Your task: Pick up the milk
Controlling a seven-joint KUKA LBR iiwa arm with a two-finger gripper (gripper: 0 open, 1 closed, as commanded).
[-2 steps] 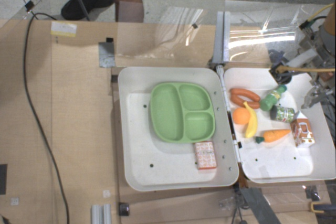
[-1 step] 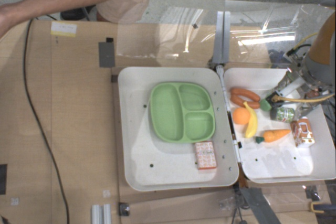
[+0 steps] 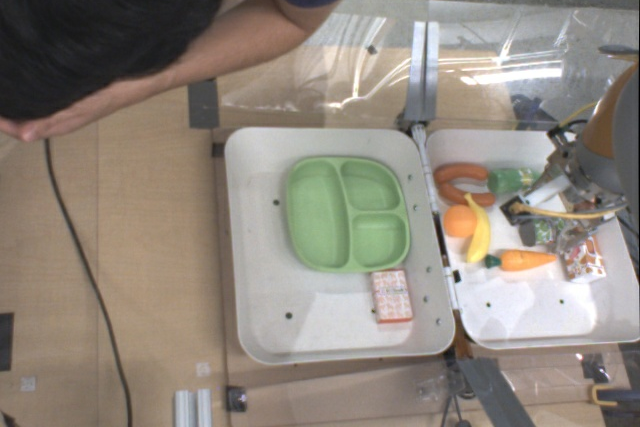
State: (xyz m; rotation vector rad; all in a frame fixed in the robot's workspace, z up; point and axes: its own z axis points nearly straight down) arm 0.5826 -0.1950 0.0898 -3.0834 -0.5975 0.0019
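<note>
A small carton with red and white print (image 3: 391, 296), which looks like the milk, lies flat in the left bin (image 3: 250, 315), just below the green divided plate (image 3: 348, 214). A similar red and white packet (image 3: 584, 261) lies in the right bin (image 3: 520, 320), near its right side. My gripper (image 3: 548, 220) hangs low over the right bin's right half, above a small green item (image 3: 541, 233) and just left of the packet. It is far from the carton in the left bin. I see nothing held in it.
The right bin also holds a sausage (image 3: 462, 175), an orange (image 3: 459, 221), a banana (image 3: 479, 231), a carrot (image 3: 525, 261) and a green vegetable (image 3: 512, 180). A person's arm (image 3: 190, 65) and dark-clothed body lean over the bench at upper left.
</note>
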